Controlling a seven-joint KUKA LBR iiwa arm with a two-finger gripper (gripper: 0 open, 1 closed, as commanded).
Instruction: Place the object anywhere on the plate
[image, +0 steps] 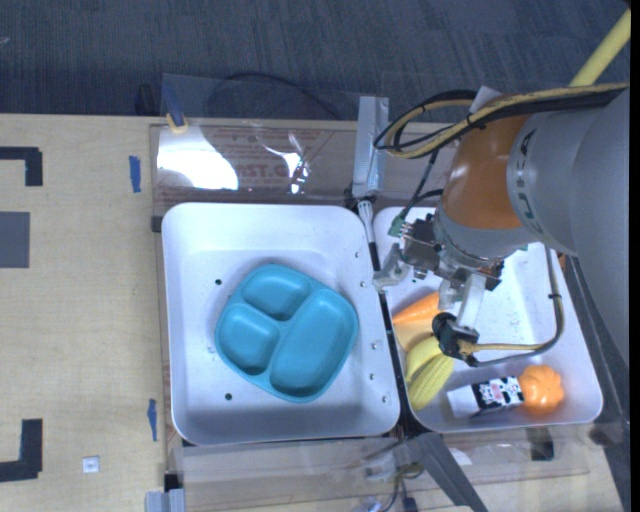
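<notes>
The blue plate (288, 330), 3 compartments, sits in the left bin (190, 300). The claw (447, 285) hangs over the right bin (575, 330), right of the plate; its opening state cannot be determined. An orange piece (413, 309) lies just beside the claw, on its plate side. Farther from the plate lie a yellow corn cob (428, 366), a white-and-black item (490, 394) and a round orange fruit (542, 388).

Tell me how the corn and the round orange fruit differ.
The corn is yellow; the orange fruit is orange. The corn is long and lies slanted; the fruit is round. The corn lies by the right bin's left wall; the fruit sits near its right wall. Both are in the right bin, neither on the plate.
</notes>
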